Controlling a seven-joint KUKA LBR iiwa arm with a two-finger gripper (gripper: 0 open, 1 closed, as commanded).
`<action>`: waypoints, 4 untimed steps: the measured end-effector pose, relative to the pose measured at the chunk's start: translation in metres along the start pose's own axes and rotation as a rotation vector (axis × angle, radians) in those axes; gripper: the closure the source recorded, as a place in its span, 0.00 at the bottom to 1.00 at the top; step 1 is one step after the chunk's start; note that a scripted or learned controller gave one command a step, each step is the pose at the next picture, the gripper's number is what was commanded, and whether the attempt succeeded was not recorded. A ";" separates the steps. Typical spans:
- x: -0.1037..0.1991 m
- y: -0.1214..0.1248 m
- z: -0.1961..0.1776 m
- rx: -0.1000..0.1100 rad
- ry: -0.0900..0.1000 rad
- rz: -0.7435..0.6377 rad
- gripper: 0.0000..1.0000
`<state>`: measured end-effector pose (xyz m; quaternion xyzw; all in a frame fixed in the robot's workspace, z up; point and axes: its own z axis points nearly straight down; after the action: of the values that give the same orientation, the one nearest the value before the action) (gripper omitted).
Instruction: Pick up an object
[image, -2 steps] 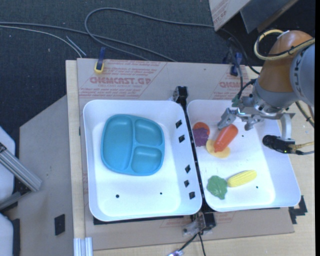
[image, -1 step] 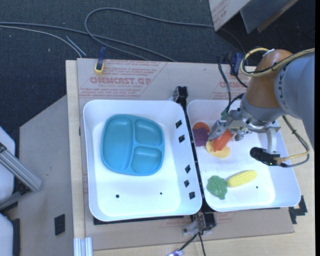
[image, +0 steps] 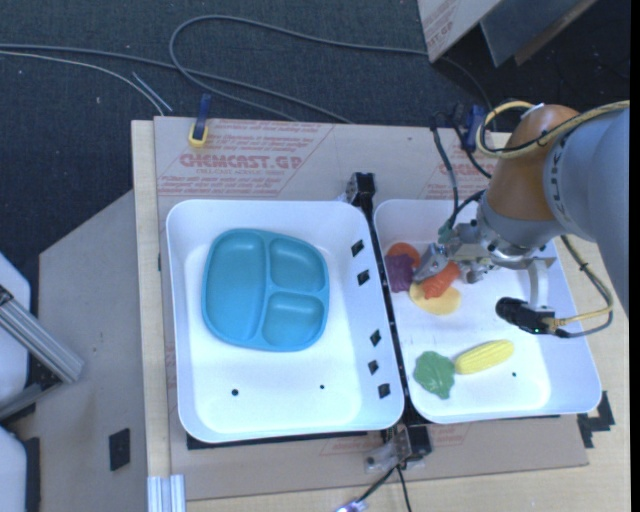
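I see the jaws down among a cluster of toy food at the upper left of the right bin: an orange carrot-like piece slanting up to the right, a purple piece, a yellow piece. I cannot tell whether they grip anything. A corn cob lies nearly crosswise beside a green piece. The left bin holds a blue divided plate. Cardboard covers the table.

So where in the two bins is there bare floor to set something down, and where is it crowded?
Left bin: a wide bare strip in front of the blue divided plate, and a narrower one along its right wall. Right bin: crowded at its upper left, where the gripper sits over clustered toy food; the corn and green piece occupy the front.
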<state>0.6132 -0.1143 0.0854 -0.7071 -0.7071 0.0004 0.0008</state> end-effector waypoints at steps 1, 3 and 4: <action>0.000 0.001 -0.012 -0.002 0.000 0.000 1.00; -0.002 -0.002 -0.123 -0.009 -0.001 -0.002 1.00; -0.002 0.000 -0.169 -0.008 -0.002 -0.001 1.00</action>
<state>0.6131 -0.1166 0.2543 -0.7066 -0.7076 -0.0018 -0.0024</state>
